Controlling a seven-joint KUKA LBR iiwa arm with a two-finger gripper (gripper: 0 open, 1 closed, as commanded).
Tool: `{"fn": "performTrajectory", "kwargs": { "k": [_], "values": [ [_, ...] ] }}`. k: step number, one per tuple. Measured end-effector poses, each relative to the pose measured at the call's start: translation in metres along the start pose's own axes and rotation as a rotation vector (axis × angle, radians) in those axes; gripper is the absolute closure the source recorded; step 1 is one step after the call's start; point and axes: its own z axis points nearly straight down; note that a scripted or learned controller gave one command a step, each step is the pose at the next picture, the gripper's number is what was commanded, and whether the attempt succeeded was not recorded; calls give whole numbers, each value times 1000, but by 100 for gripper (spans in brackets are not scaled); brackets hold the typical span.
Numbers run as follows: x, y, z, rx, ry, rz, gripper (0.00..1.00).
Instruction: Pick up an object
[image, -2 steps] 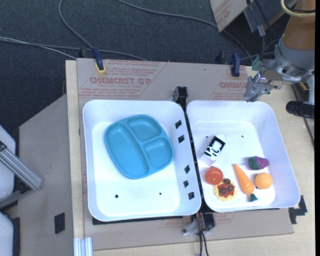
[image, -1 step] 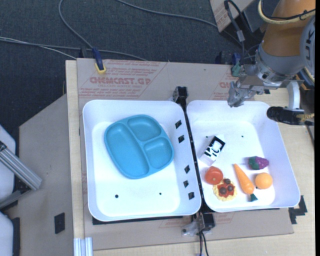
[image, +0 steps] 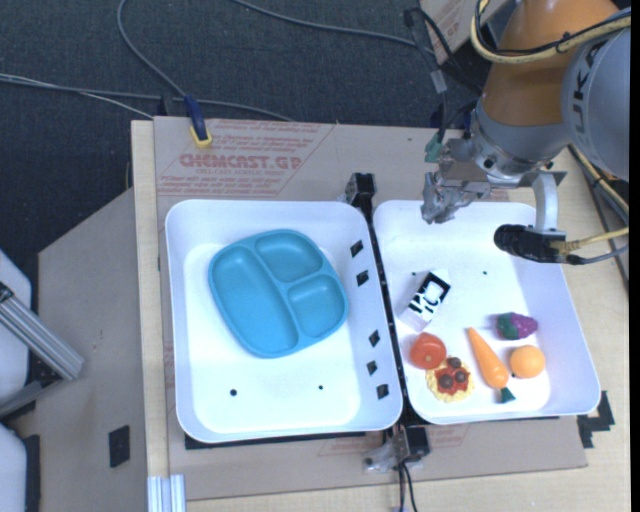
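- Camera view: my claw (image: 437, 212) hangs over the far edge of the right bin (image: 570, 300); I cannot tell its state.
- Toward that bin's near side lie a black-and-white box (image: 427, 298), tomato (image: 428, 350), carrot (image: 487, 358), orange (image: 526, 361) and purple grapes (image: 516, 325).
- The left bin (image: 190, 300) holds a blue divided plate (image: 277, 292).

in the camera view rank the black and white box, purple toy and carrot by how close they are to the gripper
Measured from the gripper, at the far end of the right bin:
1. Black and white box, just below it near the divider.
2. Purple toy, toward the right side.
3. Carrot, at the near end beside the orange ball.
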Motion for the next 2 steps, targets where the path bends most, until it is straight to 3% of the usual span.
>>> {"fn": "performTrajectory", "kwargs": {
  "k": [2],
  "values": [
    [101,-44,33,3,0,0,100]
  ]
}}
